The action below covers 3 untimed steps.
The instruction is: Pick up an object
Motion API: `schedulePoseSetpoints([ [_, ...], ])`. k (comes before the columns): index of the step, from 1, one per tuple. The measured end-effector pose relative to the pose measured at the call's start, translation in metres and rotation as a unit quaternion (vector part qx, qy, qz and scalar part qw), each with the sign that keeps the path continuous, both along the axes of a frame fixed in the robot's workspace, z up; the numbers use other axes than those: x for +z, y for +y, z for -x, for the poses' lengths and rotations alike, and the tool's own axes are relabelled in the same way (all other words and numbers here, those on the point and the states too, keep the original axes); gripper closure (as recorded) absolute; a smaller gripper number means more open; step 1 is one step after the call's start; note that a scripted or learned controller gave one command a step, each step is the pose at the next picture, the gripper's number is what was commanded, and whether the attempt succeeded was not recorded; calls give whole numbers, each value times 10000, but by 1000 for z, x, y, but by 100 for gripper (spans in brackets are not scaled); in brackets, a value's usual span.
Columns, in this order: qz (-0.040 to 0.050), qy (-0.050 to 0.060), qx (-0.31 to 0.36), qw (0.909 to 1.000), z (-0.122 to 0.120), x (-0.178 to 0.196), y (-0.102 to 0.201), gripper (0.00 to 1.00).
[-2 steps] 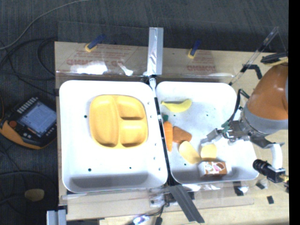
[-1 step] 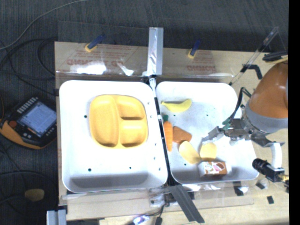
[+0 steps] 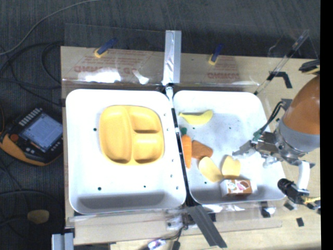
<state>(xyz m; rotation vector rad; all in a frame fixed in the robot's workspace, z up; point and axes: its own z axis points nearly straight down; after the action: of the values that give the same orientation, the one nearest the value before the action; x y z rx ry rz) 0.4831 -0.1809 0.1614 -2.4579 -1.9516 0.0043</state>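
Note:
Several toy foods lie in the right bin [image 3: 244, 104]. A yellow banana [image 3: 196, 118] rests near the far left corner. An orange carrot [image 3: 186, 149] lies along the left wall, with an orange chunk [image 3: 202, 149] beside it. Two pale yellow pieces [image 3: 209, 169] [image 3: 231, 166] sit near the front, and a small printed carton [image 3: 238, 187] lies in front of them. My gripper [image 3: 253, 147] hangs over the right side of this bin, just right of and above the yellow pieces, with nothing visibly held.
The left bin [image 3: 83, 191] holds a yellow divided tray [image 3: 131, 133]. A metal divider [image 3: 172, 56] stands behind the bins. A handheld pendant [image 3: 34, 134] lies on the floor at left.

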Motion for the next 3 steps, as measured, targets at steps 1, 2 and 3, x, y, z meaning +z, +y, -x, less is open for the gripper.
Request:
schedulePoseSetpoints([
  [1,37,-89,311,9995,-20,-71,46,0],
  [2,35,-81,311,9995,-20,-63,46,100],
  [3,18,-6,482,9988,-16,95,94,100],
])
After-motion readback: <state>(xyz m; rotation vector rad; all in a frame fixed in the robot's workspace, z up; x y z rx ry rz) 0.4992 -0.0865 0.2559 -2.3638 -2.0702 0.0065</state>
